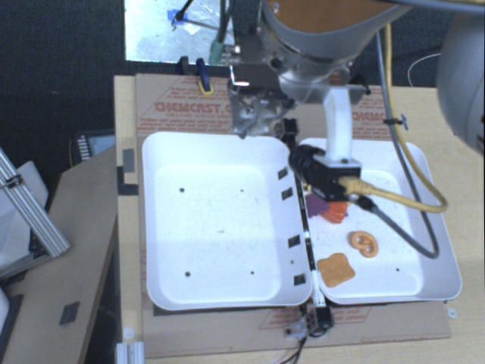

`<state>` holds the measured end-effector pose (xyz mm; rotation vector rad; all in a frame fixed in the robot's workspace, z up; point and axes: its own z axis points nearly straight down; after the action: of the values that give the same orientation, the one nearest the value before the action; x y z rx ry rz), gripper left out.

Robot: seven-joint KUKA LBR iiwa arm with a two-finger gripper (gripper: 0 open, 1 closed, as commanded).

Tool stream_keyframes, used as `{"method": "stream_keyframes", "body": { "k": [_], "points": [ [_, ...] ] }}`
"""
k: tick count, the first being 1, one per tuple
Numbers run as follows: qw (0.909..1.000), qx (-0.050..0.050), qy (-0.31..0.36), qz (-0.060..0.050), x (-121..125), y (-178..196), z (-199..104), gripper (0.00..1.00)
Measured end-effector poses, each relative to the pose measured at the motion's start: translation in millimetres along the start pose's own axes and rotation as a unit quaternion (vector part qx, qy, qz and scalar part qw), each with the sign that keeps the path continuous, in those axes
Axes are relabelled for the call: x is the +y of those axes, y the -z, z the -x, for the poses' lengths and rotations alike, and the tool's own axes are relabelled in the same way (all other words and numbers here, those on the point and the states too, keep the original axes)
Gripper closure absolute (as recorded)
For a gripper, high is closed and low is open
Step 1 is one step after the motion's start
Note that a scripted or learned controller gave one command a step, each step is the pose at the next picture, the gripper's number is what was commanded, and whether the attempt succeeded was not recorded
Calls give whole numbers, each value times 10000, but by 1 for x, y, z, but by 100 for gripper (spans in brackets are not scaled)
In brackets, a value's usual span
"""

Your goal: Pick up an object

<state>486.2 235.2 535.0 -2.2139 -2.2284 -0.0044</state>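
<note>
Claw [256, 121], grip unclear, over far rim of left bin [220, 226], cardboard sheet [182, 105] beneath, dark floor [53, 67]

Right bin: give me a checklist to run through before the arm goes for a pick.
1. Objects in the right bin: ok; tan toast-shaped piece, orange curled piece, red piece, purple piece.
2. Gripper above a target: not ok; the gripper is at the back rim of the left bin.
3. Tan and orange pieces separated: ok; bare floor between them.
4. Red and purple pieces free: not ok; touching, partly hidden by the robot.
5. Gripper's load: cannot tell.
</note>
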Motion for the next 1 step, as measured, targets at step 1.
{"method": "stream_keyframes", "body": {
  "k": [1],
  "points": [
    [10000,-4,-5,0,0,0,1,0]
  ]
}}
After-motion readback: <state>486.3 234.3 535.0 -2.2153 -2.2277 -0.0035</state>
